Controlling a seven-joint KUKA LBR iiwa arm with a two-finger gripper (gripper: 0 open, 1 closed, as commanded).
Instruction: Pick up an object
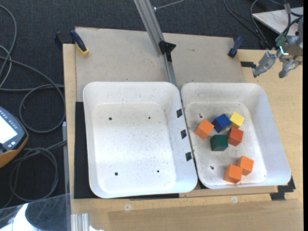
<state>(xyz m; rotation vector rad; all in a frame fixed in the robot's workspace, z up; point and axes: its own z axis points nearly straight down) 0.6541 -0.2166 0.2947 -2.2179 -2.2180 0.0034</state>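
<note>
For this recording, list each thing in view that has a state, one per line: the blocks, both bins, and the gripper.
Gripper: fingers spread, holding nothing, above the bench beyond the right bin.
Right white bin: holds all seven blocks.
Left white bin: no blocks in it.
Blue cube: resting, touching the yellow cube.
Dark green cube: resting, mid-cluster.
Orange cube at left: resting, tilted.
Red-orange cube: resting.
Two orange cubes near front: resting, side by side.
</note>
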